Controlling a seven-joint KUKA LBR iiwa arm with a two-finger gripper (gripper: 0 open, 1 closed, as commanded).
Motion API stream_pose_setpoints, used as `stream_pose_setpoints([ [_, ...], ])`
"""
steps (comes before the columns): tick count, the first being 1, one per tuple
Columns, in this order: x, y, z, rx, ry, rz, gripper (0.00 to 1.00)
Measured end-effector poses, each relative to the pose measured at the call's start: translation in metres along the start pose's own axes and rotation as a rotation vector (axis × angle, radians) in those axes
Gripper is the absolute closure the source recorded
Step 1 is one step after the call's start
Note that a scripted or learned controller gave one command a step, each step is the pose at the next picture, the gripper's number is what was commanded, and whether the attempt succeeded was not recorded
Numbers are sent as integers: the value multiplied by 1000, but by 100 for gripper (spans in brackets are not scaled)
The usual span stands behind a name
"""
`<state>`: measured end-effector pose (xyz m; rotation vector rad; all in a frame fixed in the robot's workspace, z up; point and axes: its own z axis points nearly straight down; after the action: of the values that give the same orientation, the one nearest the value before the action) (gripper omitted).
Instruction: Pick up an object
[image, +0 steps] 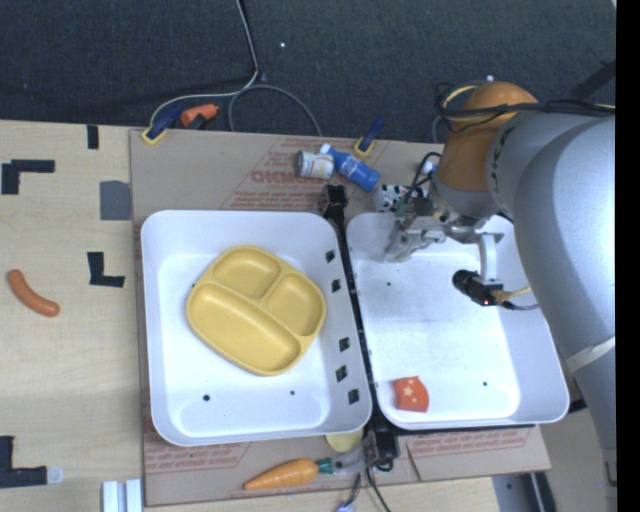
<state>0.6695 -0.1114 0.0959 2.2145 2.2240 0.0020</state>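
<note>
A small orange-red block (411, 394) lies near the front edge of the right bin (520, 370). A yellow divided plate (257, 308) rests in the middle of the left bin (165, 330). My gripper (404, 240) hangs low over the far left corner of the right bin, well away from the block, and I see nothing in it. The grey arm with its orange band (480, 150) reaches in from the right behind it.
Outside the bins, a carrot (285, 474) lies at the front on the cardboard. An orange sausage (33, 293) lies far left on the bench. A blue-and-white bottle (338, 165) lies behind the bins. A black divider (345, 300) runs between the bins.
</note>
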Motion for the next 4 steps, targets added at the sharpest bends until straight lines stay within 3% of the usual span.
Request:
stream_pose_setpoints([
  [1, 0, 0, 1, 1, -1, 0, 0],
  [2, -40, -1, 10, 1, 0, 5, 0],
  [3, -1, -44, 9, 0, -1, 2, 0],
  [4, 10, 0, 11, 0, 1, 1, 0],
])
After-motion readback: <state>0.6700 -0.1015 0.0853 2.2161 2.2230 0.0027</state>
